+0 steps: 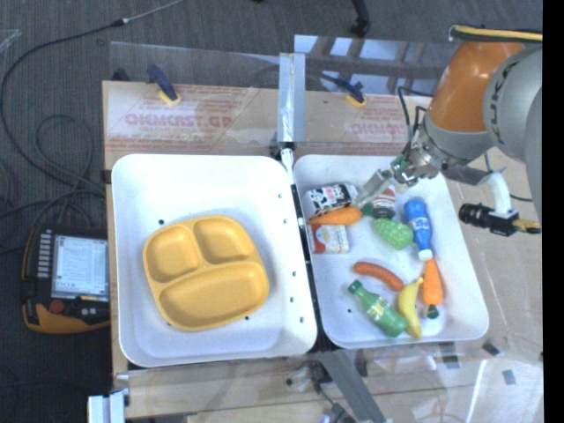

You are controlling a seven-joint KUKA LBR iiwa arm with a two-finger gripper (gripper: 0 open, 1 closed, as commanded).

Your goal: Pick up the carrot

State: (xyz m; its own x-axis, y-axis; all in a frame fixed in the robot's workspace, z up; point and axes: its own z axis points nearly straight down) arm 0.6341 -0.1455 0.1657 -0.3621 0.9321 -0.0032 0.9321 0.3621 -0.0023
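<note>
The carrot (431, 282) is orange with a green tip at its near end. It lies near the right wall of the right bin (467, 324), beside a yellow banana (409, 305). My gripper (381, 186) hangs low over the far middle of that bin, above a small dark can (383, 208) and just right of a milk carton (328, 198). It is well up and left of the carrot, and nothing shows in its grasp. A second orange, tapered piece (338, 218) lies just left and below the gripper.
The right bin also holds a blue bottle (418, 224), a green vegetable (391, 233), a red sausage (379, 274), a green bottle (376, 307) and a small carton (331, 239). A yellow divided tray (206, 271) sits in the left bin (132, 201).
</note>
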